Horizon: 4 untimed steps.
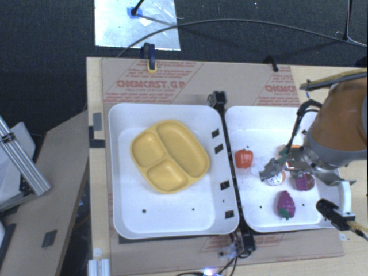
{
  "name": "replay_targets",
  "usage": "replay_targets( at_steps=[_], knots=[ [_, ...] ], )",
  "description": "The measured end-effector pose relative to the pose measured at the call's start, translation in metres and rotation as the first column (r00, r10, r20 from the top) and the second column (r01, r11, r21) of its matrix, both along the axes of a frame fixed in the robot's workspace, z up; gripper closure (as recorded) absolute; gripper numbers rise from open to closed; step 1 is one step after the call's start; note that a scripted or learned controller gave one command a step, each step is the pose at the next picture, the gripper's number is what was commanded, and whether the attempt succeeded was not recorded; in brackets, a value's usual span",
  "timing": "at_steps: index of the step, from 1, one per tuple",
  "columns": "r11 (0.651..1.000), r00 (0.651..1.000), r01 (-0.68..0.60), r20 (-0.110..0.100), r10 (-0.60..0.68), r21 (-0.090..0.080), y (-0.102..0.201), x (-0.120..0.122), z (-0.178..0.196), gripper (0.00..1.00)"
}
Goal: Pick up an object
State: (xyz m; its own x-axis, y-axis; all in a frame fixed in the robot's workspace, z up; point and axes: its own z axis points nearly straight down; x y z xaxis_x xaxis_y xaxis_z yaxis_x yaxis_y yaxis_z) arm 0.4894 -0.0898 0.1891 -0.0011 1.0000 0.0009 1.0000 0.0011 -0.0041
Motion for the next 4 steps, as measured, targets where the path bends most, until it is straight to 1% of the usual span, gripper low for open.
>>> replay_targets(
  at_steps=[1, 2, 3, 4],
  knots=[
    [1.0, 1.0, 0.001, 0.0, -0.001, 0.0, -0.006, 0.008, -0.054, 0.0],
    [1.0, 1.0, 0.0, 0.002, 0.0, 0.0, -0.006, 0.008, -0.106, 0.0],
    [1.0, 1.0, 0.001, 0.006, -0.001, -0.001, -0.006, 0.009, -0.094, 1.0],
    [1.0, 1.0, -0.003, 0.008, 0.003, -0.002, -0.008, 0.012, -0.051, 1.0]
  ],
)
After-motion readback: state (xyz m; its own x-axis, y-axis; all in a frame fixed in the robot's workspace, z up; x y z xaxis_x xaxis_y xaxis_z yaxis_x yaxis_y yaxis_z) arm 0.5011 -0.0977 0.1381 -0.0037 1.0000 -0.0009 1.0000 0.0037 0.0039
